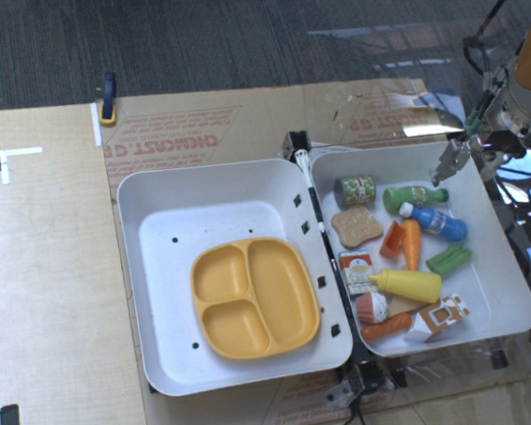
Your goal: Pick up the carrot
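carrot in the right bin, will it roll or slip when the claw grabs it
The carrot looks like rigid, glossy toy plastic, so probably stiff, light and a bit slippery. Its tapered round body may roll, though the blue bottle and mustard bottle crowd it closely.

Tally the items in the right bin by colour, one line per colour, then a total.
Green: 3, can, bottle, pepper
Orange or red: 3, carrot, wedge, sausage
Blue: 1, bottle
Yellow: 1, mustard bottle
Brown: 1, bread slice
Mixed print: 3, packet, carton, small tub
Total: 12
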`<move>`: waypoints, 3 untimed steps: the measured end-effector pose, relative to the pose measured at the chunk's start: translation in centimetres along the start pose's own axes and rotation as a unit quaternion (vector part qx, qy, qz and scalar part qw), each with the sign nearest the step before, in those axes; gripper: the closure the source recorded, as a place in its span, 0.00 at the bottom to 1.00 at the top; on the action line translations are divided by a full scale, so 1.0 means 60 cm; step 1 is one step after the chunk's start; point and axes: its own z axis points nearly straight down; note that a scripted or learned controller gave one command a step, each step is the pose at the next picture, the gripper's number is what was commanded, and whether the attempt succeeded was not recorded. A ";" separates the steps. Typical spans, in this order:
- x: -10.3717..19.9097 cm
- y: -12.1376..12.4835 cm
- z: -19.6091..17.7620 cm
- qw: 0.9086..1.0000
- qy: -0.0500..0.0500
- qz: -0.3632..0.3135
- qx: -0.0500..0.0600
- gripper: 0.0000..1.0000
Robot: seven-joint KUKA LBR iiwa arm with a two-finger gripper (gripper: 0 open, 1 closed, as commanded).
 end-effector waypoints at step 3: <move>0.246 -0.021 0.050 0.995 0.000 0.100 -0.001 1.00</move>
